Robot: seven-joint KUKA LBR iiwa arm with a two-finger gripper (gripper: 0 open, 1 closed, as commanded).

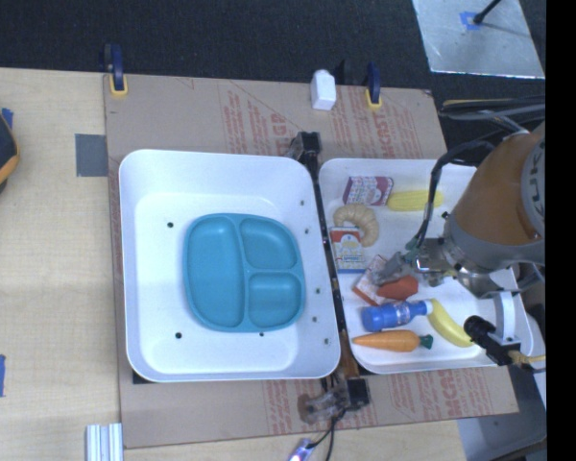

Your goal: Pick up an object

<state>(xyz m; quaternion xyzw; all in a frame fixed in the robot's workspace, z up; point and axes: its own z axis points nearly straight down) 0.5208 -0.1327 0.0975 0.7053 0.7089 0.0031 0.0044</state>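
Two bins sit below me; my arm (499,205) hides much of the right bin (360,353). My claw (400,269) hangs low there, over a reddish object (398,287) above the blue bottle (394,313); whether it grips anything I cannot tell.

Pale wooden surface (48,286), with a brown cardboard sheet (259,118) lying flat on it, clipped at the far edge. On the cardboard, two shallow white bins side by side, touching: left bin (139,257), right bin (442,361).
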